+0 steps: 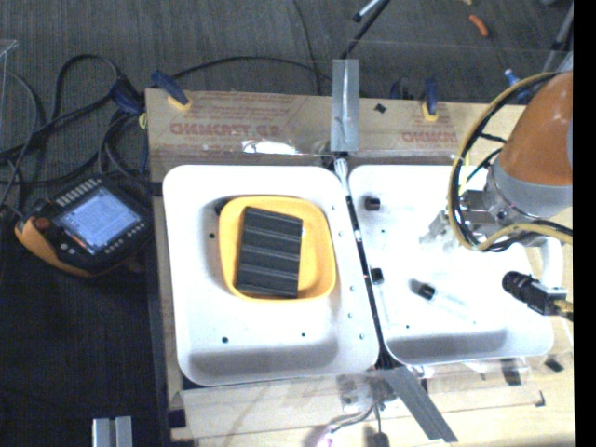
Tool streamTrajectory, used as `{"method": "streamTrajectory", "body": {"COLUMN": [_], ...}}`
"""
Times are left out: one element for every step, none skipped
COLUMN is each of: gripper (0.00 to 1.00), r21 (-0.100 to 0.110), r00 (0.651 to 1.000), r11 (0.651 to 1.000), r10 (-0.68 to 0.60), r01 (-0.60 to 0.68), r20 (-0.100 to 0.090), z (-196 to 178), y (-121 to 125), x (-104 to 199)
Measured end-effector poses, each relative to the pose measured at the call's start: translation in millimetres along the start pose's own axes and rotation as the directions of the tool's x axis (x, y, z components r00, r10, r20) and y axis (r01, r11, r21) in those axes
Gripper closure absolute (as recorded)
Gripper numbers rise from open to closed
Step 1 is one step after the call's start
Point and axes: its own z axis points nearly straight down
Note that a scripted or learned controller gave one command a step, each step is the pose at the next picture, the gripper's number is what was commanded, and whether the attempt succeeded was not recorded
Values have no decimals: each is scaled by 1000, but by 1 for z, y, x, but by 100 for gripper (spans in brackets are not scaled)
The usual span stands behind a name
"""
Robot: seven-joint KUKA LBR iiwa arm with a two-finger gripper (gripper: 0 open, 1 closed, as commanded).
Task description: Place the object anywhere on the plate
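Block (270,250), dark grey and ribbed, is lying flat on the yellow plate (319,270), covering most of its middle, and the plate is sitting in the left white bin (196,333) on the desk (233,124). The grey arm (535,180) is reaching over the right bin (466,338), its pincer (450,229) well apart from the block; whether it is spread or pressed together I cannot tell. A small black piece (372,202) is lying near that bin's far left corner, and a second black piece (424,291) is lying nearer its middle.
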Motion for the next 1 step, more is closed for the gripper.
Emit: {"method": "streamTrajectory", "body": {"gripper": [0], "r21": [0], "r00": [1000], "r11": [1000], "r10": [0], "r01": [0], "r20": [0], "z": [0], "y": [0], "x": [0]}}
